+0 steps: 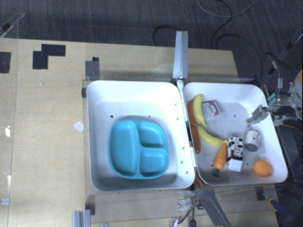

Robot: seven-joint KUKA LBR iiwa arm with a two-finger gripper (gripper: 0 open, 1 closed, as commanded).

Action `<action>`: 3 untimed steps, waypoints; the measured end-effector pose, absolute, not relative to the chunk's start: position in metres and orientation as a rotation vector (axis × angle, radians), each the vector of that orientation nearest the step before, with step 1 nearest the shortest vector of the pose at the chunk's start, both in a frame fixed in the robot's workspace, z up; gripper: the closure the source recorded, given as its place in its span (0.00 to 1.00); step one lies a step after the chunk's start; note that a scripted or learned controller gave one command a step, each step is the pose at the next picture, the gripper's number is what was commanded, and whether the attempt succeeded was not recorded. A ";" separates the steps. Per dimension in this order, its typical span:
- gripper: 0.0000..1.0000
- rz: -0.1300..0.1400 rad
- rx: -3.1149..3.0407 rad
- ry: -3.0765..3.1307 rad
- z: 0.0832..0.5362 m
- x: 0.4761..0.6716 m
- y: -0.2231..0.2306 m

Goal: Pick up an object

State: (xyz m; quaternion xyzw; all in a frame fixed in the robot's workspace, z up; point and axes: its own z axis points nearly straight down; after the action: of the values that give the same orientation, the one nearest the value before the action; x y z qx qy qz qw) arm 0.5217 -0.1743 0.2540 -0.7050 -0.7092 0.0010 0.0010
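The right bin (235, 100) holds a yellow banana (204, 125) lying beside a long red-brown sausage (192, 129) along its left wall. A carrot (219, 157), a black-and-white small box (235, 153) and an orange (262, 168) lie near the front. A small white can (252, 139) lies on its side toward the right, and a red-and-white packet (211, 109) sits near the back. My gripper (258, 114) hangs at the bin's right side, just above and behind the can, touching nothing that I can make out.
The left bin (128, 96) holds a blue divided plate (138, 148). A metal post (181, 56) stands at the back between the bins. Cables and arm hardware (286, 105) crowd the right edge beside the right bin.
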 end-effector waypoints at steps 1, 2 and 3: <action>0.00 0.001 -2.295 -2.147 0.283 0.520 -0.138; 0.00 0.003 -2.051 -2.376 0.159 0.498 -0.091; 0.00 -0.001 -1.886 -2.512 0.164 0.544 -0.096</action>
State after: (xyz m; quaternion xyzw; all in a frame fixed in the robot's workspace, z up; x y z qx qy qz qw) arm 0.5441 -0.0958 0.1642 -0.6005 -0.7996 -0.0002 0.0000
